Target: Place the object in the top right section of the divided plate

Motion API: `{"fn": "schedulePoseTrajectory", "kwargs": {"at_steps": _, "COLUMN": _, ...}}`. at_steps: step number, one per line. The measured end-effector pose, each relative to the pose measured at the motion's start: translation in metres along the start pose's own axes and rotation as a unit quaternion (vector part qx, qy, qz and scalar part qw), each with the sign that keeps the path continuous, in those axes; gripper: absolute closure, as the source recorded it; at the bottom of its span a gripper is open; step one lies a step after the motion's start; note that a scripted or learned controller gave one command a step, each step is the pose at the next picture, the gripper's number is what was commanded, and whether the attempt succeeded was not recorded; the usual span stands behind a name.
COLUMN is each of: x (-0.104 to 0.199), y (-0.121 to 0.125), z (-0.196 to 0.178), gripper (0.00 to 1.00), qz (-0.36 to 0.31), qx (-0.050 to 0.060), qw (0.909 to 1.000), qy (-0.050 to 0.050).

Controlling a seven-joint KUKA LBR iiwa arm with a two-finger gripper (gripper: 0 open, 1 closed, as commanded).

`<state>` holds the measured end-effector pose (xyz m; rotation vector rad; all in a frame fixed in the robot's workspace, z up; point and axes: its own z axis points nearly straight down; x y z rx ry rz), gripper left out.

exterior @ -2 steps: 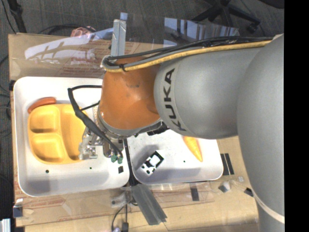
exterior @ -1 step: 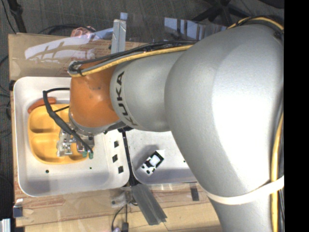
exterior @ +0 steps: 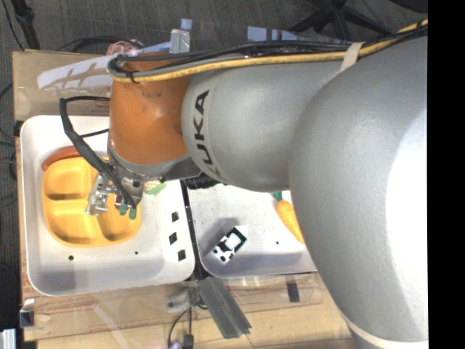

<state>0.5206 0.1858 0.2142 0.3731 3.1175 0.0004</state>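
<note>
A yellow divided plate (exterior: 69, 202) lies in the left white bin (exterior: 87, 271). My gripper (exterior: 109, 201) hangs over the plate's right side, near the ridge between its sections, with its small metal fingertips (exterior: 96, 202) pointing down at the plate. A bit of pale green (exterior: 152, 187) shows just right of the gripper, under the wrist; I cannot tell what it is. The orange wrist band and the grey arm hide the upper right part of the plate and much of both bins.
An orange, carrot-like object (exterior: 290, 220) lies in the right bin (exterior: 254, 264), partly under the arm. A black-and-white marker tag (exterior: 229, 244) sits on that bin's floor. An orange-red rim (exterior: 62, 153) peeks out behind the plate's top left.
</note>
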Motion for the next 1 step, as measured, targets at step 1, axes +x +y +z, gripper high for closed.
{"fn": "schedulePoseTrajectory", "kwargs": {"at_steps": 1, "x": -0.0321, "y": 0.0006, "z": 0.0936, "gripper": 1.00, "qz": -0.163, "qx": 0.001, "qw": 0.9866, "qy": 0.003}}
